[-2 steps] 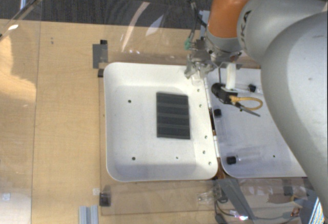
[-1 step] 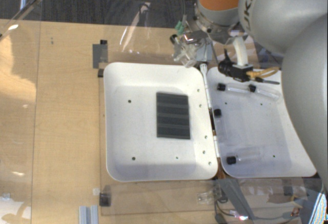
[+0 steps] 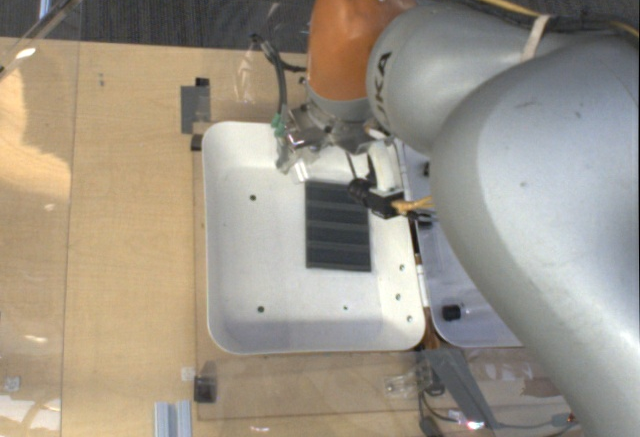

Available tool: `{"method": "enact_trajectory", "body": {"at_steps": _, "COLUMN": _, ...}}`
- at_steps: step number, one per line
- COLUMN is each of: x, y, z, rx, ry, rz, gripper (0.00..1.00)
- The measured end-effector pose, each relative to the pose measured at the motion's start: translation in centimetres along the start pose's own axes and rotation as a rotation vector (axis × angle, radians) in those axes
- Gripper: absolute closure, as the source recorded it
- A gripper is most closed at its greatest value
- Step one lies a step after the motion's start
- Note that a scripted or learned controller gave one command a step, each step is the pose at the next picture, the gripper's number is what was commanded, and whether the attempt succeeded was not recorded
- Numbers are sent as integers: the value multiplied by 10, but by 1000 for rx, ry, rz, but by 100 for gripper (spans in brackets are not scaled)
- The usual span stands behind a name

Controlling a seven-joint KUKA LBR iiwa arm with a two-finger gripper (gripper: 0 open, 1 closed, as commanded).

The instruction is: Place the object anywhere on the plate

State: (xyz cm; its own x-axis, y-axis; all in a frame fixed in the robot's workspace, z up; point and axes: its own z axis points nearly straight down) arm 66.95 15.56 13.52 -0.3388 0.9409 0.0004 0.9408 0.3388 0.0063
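1. Grey metal and an orange band (image 3: 340,35) make up the arm (image 3: 480,125), which reaches in from the right and covers much of the right white bin (image 3: 470,330).
2. At the arm's end, the gripper (image 3: 292,150) hangs over the far edge of the left white bin (image 3: 250,255), close to that bin's rim.
3. Whether the gripper is released or clenched cannot be told from this slant; its tip is small and partly blurred, and nothing can be made out in its grasp.
4. Just below the gripper and a little to its right, a dark ribbed plate (image 3: 338,225) lies flat on the left bin's floor, apart from the gripper.
5. Well away from the gripper, down and to its right, a small black object (image 3: 452,311) sits in the right bin, near the arm's edge and not on the plate.
6. To the gripper's left and further below it, the left bin's floor is plain white.
7. Left of the gripper, beyond the bin's rim, lies the pale wooden bench (image 3: 120,225).
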Motion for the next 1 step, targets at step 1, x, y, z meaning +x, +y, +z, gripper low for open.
{"method": "enact_trajectory", "body": {"at_steps": 1, "x": 69, "y": -29, "z": 45, "rx": -5, "ry": -3, "rz": -543, "gripper": 100}}
